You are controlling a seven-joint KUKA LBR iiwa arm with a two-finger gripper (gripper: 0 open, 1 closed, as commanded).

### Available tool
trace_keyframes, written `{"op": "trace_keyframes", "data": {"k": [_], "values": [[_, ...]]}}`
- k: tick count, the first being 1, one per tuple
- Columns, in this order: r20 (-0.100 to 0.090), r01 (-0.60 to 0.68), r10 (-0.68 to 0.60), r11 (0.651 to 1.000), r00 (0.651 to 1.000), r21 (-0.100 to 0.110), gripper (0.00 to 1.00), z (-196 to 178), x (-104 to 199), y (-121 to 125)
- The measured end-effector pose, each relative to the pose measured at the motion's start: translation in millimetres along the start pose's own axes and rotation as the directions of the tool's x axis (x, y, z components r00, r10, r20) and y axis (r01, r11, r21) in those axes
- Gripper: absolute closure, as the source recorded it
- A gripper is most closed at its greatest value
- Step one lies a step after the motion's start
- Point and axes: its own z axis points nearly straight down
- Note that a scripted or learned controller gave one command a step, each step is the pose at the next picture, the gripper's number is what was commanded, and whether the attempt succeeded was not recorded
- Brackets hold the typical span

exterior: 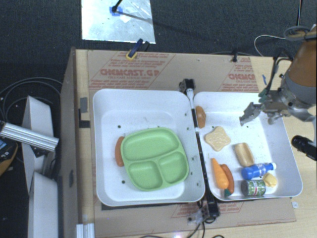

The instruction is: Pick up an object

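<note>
Over the right bin [290,148], the pincer [249,114] hangs with nothing in it; I cannot tell its spread. Below-left lies the cracker [218,138], flat enough to slip any grasp.

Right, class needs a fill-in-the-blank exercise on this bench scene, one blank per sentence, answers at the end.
1. The divided plate in the left bin is coloured ____.
2. The blue bottle lies in the ____ bin.
3. The plate has ____ compartments.
4. The carrot is coloured ____.

Missing words: green; right; three; orange.
</note>
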Motion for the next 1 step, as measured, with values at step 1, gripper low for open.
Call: {"op": "trace_keyframes", "data": {"k": [1], "values": [[0.0, -0.002, 0.002, 1.0, 1.0, 0.002, 0.0, 90.0, -36.7, -20.2]]}}
